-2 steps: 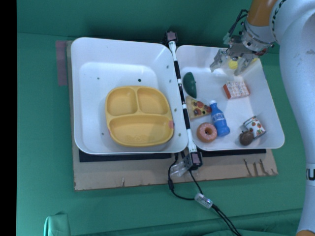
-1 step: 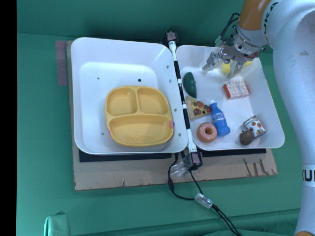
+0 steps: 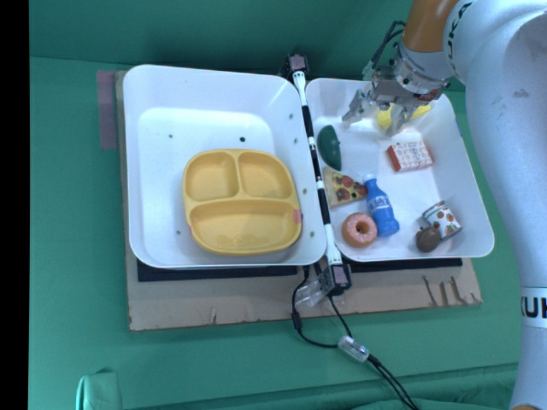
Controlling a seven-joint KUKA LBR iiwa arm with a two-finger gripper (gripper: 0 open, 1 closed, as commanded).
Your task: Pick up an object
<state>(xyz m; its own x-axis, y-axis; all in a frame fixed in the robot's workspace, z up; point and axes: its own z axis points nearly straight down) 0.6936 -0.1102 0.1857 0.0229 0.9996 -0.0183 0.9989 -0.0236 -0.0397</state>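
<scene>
Sitting at the far end of the right bin (image 3: 466, 186), a small yellow object (image 3: 389, 118) lies directly under the gripper (image 3: 386, 109), partly hidden by it. The gripper's fingers (image 3: 355, 109) are spread wide on either side of the yellow object, and nothing is clamped between them. Just nearer lies a red-and-white card (image 3: 408, 155); a dark green piece (image 3: 329, 145) rests against the bin's left wall. Further toward the near edge are a pizza slice (image 3: 342, 186), a blue bottle (image 3: 380, 206), a pink donut (image 3: 359, 229), a patterned can (image 3: 442, 217) and a brown lump (image 3: 428, 239) touching it. The left bin (image 3: 162, 101) holds a yellow divided plate (image 3: 242, 202).
</scene>
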